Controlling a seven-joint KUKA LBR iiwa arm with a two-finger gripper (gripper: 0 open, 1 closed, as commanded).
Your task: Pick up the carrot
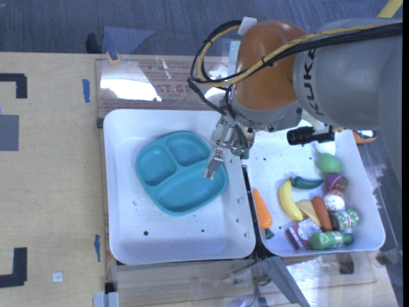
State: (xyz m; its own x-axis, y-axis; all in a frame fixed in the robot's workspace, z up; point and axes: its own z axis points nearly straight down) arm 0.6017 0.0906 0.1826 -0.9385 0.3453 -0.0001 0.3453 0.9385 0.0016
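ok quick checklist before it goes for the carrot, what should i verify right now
1. Carrot located: ok. The carrot lies in the right bin, against its left wall.
2. Carrot free of clutter: ok. It lies apart from the banana and the toy food pile.
3. Gripper over the carrot: not ok. The gripper hangs over the blue divided plate in the left bin.
4. Gripper free of any load: ok. Nothing shows between its fingers.
5. Fingers wide enough for the carrot: cannot tell.
6. Room beside the wall: cannot tell. The carrot hugs the divider between the bins, so a finger may not fit there.
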